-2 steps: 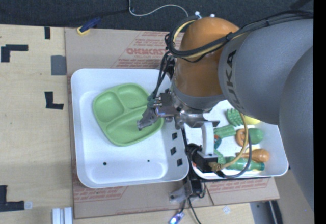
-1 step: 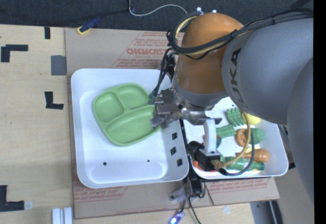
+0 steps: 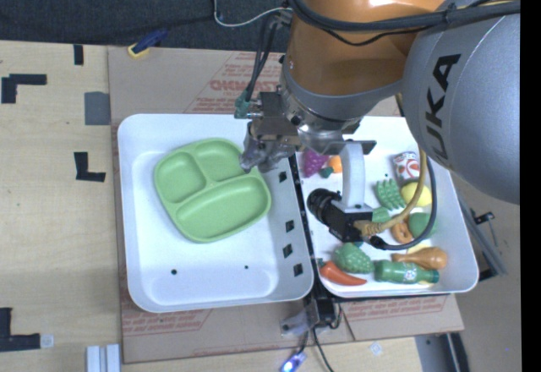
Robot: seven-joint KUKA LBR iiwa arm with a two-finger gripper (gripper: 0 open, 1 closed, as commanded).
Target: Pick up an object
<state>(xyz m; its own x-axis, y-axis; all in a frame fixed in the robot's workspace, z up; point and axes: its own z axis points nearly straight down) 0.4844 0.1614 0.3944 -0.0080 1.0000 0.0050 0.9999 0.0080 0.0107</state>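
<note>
My gripper point(image 3: 257, 157) hangs over the right rim of a green divided plate point(image 3: 211, 193) that lies in the left bin point(image 3: 144, 277). It sits close to the wall between the two bins. Nothing shows held under it. The right bin point(image 3: 461, 277) holds several toy foods: purple grapes point(image 3: 314, 163), a red and white can point(image 3: 406, 166), a yellow lemon point(image 3: 417, 193), a green bottle point(image 3: 407, 274), a red pepper point(image 3: 342, 276) and a green bunch point(image 3: 353, 258). The big orange wrist hides the far part of the right bin.
A brown drumstick point(image 3: 425, 257) and an orange piece point(image 3: 404, 230) lie near the right bin's front right corner. The left bin's floor in front of the plate is bare white. Cardboard point(image 3: 169, 83) lies under both bins.
</note>
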